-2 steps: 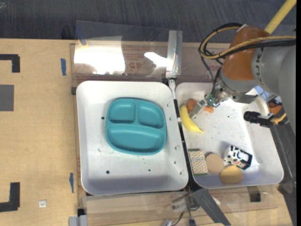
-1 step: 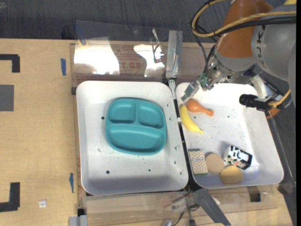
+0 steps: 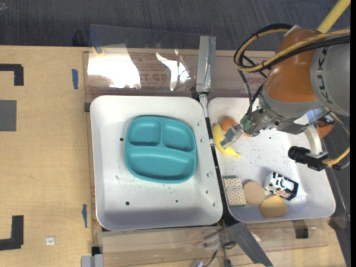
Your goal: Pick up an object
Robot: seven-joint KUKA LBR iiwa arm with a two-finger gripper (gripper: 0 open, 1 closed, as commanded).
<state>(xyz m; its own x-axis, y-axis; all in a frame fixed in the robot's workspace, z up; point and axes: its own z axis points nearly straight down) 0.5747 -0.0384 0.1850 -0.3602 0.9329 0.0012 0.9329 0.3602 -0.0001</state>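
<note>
While the gripper point(image 3: 236, 131) hangs low over the right bin point(image 3: 322, 202), its tip sits at the bin's upper-left corner, right over a banana point(image 3: 225, 144). The banana lies just below and left of the tip, toward 7 o'clock, touching or nearly touching it; I cannot tell which. Its long axis runs roughly from 11 to 5 o'clock, one end near the wall shared by the 2 bins. An orange fruit point(image 3: 227, 123) lies just beside the tip at 10 o'clock, close against the banana's upper end.

Whether the gripper is spread or pressed together I cannot tell: the tip is small and blurred against the fruit, and nothing visibly sits between it.

My judgement: the banana is the likeliest target, and a grasp would want the closing direction set across its long axis, from 2 to 8 o'clock. The near wall and the crowding orange fruit leave little room.

The other things in this bin, a cracker point(image 3: 233, 191), 2 tan lumps point(image 3: 262, 199) and a black-and-white packet point(image 3: 282, 186), lie well apart toward 5 o'clock. The left bin point(image 3: 105, 149) holds a teal plate point(image 3: 161, 149).
</note>
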